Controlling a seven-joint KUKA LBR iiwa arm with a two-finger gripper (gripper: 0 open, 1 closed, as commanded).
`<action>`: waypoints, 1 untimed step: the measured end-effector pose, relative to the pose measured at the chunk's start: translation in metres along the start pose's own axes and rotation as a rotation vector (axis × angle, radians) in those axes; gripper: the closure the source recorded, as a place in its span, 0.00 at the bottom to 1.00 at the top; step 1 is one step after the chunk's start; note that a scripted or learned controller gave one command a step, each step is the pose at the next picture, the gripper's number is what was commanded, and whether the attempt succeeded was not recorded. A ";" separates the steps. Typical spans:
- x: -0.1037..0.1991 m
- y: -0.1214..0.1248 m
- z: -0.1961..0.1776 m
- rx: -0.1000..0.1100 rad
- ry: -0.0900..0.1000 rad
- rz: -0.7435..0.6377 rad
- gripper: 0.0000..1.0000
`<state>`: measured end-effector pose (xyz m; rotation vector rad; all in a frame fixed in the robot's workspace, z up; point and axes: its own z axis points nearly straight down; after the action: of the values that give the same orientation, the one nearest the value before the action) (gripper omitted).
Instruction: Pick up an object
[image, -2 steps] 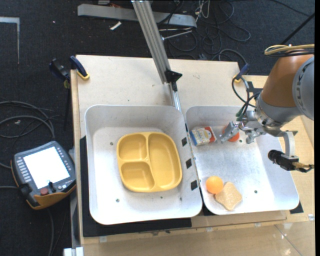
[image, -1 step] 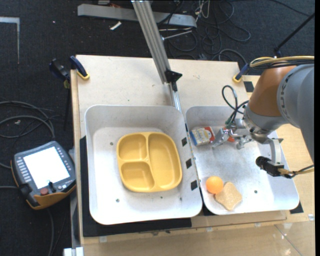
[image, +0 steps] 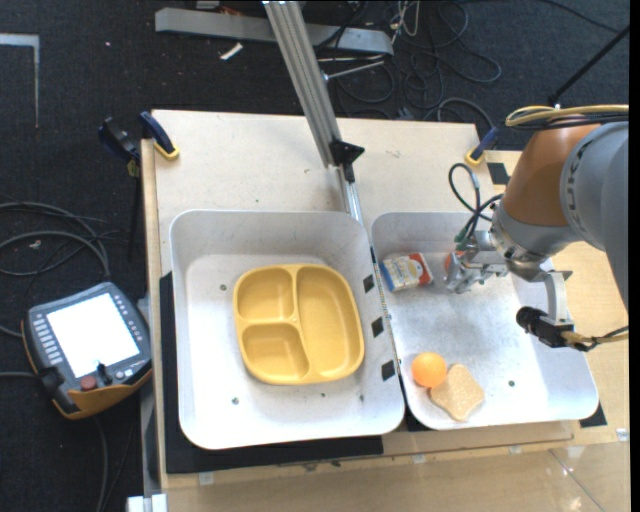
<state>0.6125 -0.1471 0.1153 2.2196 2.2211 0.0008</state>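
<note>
Two white bins sit side by side on the counter (image: 250, 150). The left bin (image: 200, 250) holds a yellow plate (image: 298, 322) w/ three compartments, lying flat near the bin's middle, nothing in it.

The right bin (image: 500, 330) holds three things. A small carton (image: 405, 271), white w/ red and some print, lies on its side near the bin's far left corner, close to the divider between the bins. An orange ball (image: 429, 369) sits toward the near edge, and a tan piece of bread (image: 458, 392) lies just beside it on the right, touching or nearly so.

The arm (image: 560, 190) comes in from the right, orange band above the wrist, grey body past that. The tool (image: 462, 277) is down in the right bin's far part, just to the right of the carton, tips close to the bin floor. Can't tell whether its tips are spread or closed; they're small and dark from this angle. Nothing visible between them. Carton looks apart from the tool by a thin gap, tho contact can't be ruled out.

A black clamp-like part (image: 535, 322) w/ cable hangs off the arm over the bin's right side. A handheld control pad (image: 85, 345) lies on the floor to the left of the counter, cables around it.
</note>
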 end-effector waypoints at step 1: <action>0.006 -0.002 -0.061 -0.004 0.000 -0.003 1.00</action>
<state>0.6104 -0.1408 0.1765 2.2144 2.2215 0.0054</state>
